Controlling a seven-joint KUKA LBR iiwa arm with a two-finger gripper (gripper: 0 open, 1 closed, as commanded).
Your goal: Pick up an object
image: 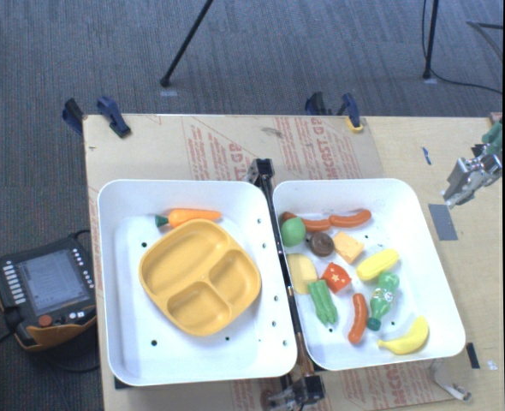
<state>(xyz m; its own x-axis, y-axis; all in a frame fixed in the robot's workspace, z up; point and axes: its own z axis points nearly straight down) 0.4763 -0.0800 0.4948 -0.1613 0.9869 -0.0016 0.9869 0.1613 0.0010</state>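
The right bin (411,197) holds several toy foods: a green ball (293,230), a red sausage (350,219), a brown round piece (323,244), an orange wedge (348,247), a yellow block (301,272), a red pepper (336,276), a green pickle (323,302), an orange sausage (358,318), a green bottle (383,299) and a banana (409,337). My gripper (468,181) hangs at the far right, outside the bin and above the bench, with nothing seen in it.
The left bin (120,229) holds a yellow divided plate (199,276) and an orange carrot (191,217) behind it. A teach pendant (45,290) lies on the floor at the left. Blue clamps (114,115) grip the bench's back edge.
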